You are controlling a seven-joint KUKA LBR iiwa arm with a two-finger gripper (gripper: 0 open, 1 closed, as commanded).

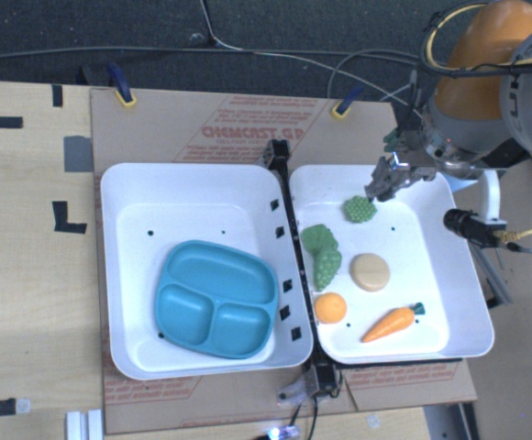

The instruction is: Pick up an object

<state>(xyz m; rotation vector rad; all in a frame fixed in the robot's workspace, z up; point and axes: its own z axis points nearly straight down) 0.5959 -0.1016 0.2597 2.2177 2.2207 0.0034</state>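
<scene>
Bench: pale wood, cardboard sheet (pixel 248 131) under two white bins; black cables behind.
Gripper (pixel 382 183): low over the right bin's (pixel 431 236) far side; grip state can't be told.
Nearest target: small green broccoli piece (pixel 360 210), just beside the tip.
Advice: centre over it, descend straight.
Farther: beige disc (pixel 371 272), carrot (pixel 390 324), orange ball (pixel 330 308).
Farthest: blue tray (pixel 216 299), left bin (pixel 124 246).
</scene>
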